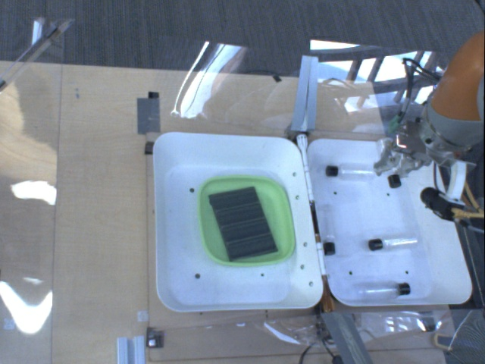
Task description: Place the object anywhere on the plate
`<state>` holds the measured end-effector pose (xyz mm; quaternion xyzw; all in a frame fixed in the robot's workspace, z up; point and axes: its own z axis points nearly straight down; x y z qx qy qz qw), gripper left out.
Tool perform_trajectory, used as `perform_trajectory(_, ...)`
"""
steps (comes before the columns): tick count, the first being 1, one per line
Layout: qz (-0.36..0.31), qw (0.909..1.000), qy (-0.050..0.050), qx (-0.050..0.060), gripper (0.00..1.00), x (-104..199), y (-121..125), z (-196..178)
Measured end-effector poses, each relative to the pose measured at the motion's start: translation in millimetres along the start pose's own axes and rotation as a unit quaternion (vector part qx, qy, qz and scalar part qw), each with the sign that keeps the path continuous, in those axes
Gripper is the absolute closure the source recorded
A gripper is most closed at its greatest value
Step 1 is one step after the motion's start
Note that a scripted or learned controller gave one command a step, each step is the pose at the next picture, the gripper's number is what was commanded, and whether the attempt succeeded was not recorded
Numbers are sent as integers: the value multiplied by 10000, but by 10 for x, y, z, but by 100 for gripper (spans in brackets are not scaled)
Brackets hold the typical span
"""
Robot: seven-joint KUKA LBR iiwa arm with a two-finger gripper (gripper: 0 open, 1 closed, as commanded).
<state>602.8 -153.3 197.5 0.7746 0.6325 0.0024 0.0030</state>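
A lime-green square plate (282, 217) sits in the middle of the left white bin (176, 203). A dark grey ribbed rectangular block (242, 223) lies flat on the plate, slightly turned. My gripper (395, 162) hangs over the far right part of the right bin (432, 268), well away from the plate. A small black cap (394, 180) shows just below the gripper; whether it is touching it is unclear.
The right bin holds three clear tubes with black caps: one at the far left (345, 171), one in the middle (390, 243), one near the front edge (383, 287). A raised rim (311, 211) divides the bins. The arm's orange band (462, 89) is at the right.
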Motion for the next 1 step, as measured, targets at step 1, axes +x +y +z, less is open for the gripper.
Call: perform_trajectory(1,0,10000,0,-1,0,0,0,-1)
